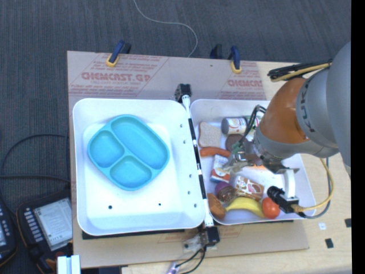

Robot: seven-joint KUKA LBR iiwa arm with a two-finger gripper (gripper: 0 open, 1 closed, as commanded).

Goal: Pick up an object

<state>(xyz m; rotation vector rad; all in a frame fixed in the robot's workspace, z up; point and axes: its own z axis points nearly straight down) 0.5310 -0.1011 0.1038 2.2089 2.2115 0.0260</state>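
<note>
From above, the grey arm with its orange band reached into the right white bin, its two-finger gripper low over a heap of toy food; its state could not be told. A yellow plastic banana lay near the bin's front edge. A blue three-compartment plate sat in the left white bin.

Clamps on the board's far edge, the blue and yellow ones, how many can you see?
2. One clamp grips the board's far edge above the left bin; the other clamp is above the right bin. The arm may hide more further right.
</note>
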